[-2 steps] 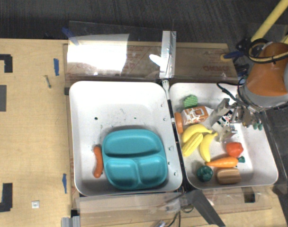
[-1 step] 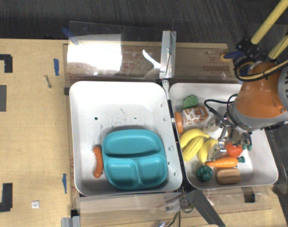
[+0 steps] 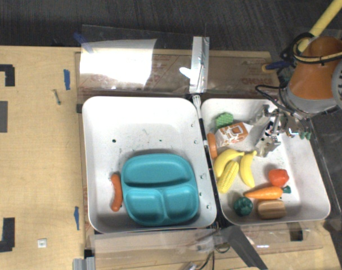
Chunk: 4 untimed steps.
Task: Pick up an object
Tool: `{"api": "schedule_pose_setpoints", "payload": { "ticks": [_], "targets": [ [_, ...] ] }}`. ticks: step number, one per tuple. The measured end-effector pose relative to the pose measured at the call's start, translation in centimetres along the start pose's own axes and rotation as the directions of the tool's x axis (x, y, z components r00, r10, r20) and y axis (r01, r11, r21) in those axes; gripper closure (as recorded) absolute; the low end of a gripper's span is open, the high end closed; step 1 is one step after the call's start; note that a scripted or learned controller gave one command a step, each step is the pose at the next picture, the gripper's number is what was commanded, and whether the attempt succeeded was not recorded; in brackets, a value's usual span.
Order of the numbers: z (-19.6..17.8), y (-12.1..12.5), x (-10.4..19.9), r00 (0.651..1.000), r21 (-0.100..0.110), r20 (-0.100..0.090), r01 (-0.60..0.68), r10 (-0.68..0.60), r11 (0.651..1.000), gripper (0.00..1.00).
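Observation:
My gripper [image 3: 268, 134] hangs over the upper right part of the right bin [image 3: 311, 167], below the orange band of the arm. Just to its left lies an orange-and-white carton [image 3: 233, 134], with a green leafy piece [image 3: 224, 118] behind it. Nearer the front lie two yellow bananas [image 3: 247, 167], a corn cob [image 3: 228, 175], a red tomato [image 3: 278, 177], an orange carrot [image 3: 264, 193], a dark green vegetable [image 3: 243, 206] and a brown bread roll [image 3: 271, 208]. Nothing shows as held by the gripper.
The left bin [image 3: 143, 117] holds a teal compartment tray [image 3: 158, 189] and an orange sausage [image 3: 116, 192] beside the tray's left edge. A narrow metal divider [image 3: 199, 66] stands behind the two bins. Cables hang near the arm at the right.

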<state>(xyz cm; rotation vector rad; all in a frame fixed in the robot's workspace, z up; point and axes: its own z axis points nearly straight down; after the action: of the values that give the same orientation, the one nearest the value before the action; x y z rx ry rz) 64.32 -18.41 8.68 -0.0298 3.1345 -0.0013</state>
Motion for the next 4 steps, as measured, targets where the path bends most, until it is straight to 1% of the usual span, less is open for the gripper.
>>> {"api": "schedule_pose_setpoints", "payload": {
  "ticks": [1,2,3,4],
  "targets": [
    [-1.4,0.1,-0.4,1.0,0.002,0.012,0.002,-0.002,1.0,1.0],
    [-12.9,1.6,0.4,0.984,0.004,0.01,0.178,-0.178,0.984,1.0],
    [-21.3,-1.8,-2.7,0.981,0.006,0.01,0.192,-0.192,0.981,1.0],
    [-25.5,-4.1,-2.2,0.97,0.006,0.008,0.244,-0.244,0.97,1.0]
  ]
}}
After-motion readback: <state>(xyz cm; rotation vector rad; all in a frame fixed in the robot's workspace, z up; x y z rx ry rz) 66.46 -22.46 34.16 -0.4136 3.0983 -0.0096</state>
